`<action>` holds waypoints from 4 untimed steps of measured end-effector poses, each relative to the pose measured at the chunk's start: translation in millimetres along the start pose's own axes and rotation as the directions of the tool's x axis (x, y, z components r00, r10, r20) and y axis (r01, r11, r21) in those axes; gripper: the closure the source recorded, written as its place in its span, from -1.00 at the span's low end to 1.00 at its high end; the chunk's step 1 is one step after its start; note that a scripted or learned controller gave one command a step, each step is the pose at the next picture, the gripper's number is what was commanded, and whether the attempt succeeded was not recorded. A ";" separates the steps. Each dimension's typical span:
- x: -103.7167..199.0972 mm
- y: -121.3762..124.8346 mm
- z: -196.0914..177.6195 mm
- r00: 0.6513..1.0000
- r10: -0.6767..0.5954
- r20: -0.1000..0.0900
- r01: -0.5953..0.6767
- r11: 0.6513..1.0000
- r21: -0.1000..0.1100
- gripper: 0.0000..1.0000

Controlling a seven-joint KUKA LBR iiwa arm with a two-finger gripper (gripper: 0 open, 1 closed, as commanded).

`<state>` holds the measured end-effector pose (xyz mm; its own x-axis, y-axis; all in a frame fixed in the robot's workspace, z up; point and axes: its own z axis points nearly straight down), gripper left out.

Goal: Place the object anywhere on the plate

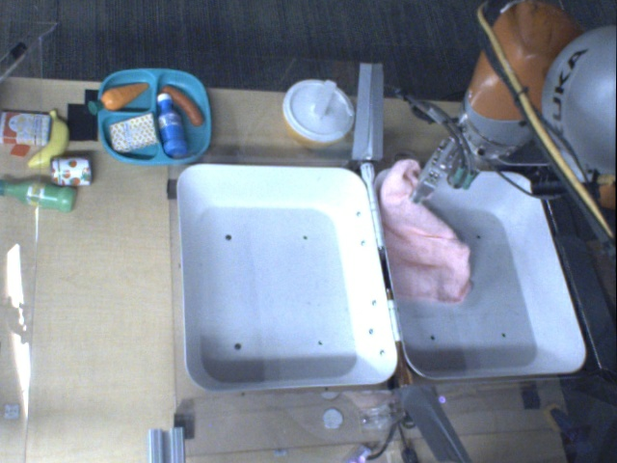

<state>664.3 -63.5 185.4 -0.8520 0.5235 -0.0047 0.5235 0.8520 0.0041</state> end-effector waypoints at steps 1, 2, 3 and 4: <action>-0.9 3.0 -41.1 1.000 -0.004 0.002 0.004 1.000 -0.001 1.00; 30.9 45.3 -50.5 0.918 -0.396 0.001 0.396 0.918 0.000 1.00; 53.2 93.0 -39.8 0.852 -0.524 0.002 0.524 0.852 -0.001 1.00; 82.6 136.9 -41.9 0.850 -0.527 0.003 0.527 0.850 -0.002 1.00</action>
<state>665.4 96.4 227.5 -1.0000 -0.0043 -0.0090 -0.0043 1.0000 0.0030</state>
